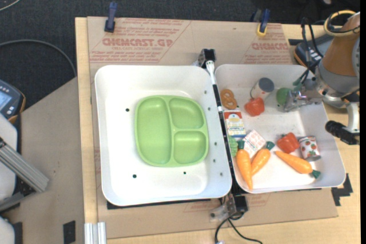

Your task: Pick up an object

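Note:
The right bin holds several small toys. Among them are a pretzel, a grey can, a red tomato, a green ball and a small carton. Nearer the front lie three carrots, a red pepper and a red-and-white piece. My gripper reaches in from the right, low over the bin's far right part, right beside the green ball. Whether it touches the ball is unclear.
The left bin carries a green divided plate. The arm's grey body and orange band hang over the right bin's far right corner. Clamps hold the cardboard base at the back.

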Available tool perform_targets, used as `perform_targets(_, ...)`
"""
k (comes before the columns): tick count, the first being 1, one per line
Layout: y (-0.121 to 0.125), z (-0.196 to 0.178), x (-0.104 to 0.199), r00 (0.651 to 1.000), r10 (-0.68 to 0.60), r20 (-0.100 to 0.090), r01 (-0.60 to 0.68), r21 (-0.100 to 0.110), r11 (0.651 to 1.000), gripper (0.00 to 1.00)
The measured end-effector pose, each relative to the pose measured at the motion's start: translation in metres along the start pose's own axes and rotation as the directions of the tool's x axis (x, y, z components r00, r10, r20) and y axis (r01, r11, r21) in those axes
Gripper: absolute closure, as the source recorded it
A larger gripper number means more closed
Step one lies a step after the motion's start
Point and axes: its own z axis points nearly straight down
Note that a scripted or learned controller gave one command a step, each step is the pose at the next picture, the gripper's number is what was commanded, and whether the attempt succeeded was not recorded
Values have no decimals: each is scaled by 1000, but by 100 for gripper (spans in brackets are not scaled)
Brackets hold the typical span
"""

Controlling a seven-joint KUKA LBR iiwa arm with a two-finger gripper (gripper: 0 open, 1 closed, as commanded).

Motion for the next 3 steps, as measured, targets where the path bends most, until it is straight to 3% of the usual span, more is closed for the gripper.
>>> perform_targets(1,-14,-2,0,1000,3,-3,-3,7,1000,100)
perform_targets(2,14,-2,0,1000,1,0,-1,1,1000,100)
perform_targets(3,39,2,-4,1000,4,-2,-4,32,999,100)
